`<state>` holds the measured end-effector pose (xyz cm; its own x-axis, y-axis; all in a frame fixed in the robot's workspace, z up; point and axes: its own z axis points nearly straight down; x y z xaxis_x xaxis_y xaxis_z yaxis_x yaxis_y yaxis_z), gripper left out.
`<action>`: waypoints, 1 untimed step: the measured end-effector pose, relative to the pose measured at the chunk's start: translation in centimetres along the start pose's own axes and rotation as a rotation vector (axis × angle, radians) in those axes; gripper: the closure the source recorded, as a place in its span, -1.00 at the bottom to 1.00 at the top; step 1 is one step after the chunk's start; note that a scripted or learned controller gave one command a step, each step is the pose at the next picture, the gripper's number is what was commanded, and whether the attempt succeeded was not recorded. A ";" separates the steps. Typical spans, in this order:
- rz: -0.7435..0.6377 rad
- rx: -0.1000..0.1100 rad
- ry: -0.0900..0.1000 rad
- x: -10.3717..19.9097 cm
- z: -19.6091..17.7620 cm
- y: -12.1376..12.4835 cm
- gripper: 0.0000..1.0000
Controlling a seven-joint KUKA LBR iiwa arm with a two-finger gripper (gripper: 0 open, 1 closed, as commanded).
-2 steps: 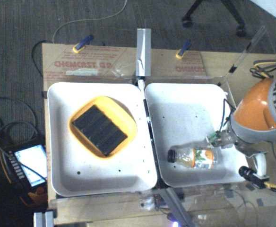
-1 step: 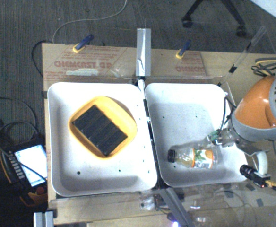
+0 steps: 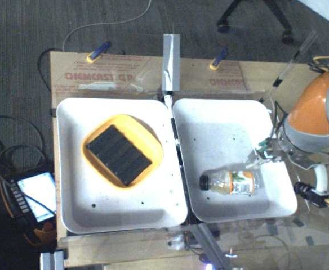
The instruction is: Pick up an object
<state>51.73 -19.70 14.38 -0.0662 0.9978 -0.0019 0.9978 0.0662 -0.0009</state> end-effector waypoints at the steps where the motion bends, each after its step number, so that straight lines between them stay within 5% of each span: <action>1: -0.120 0.001 -0.002 -2.8 -2.2 0.4 1.00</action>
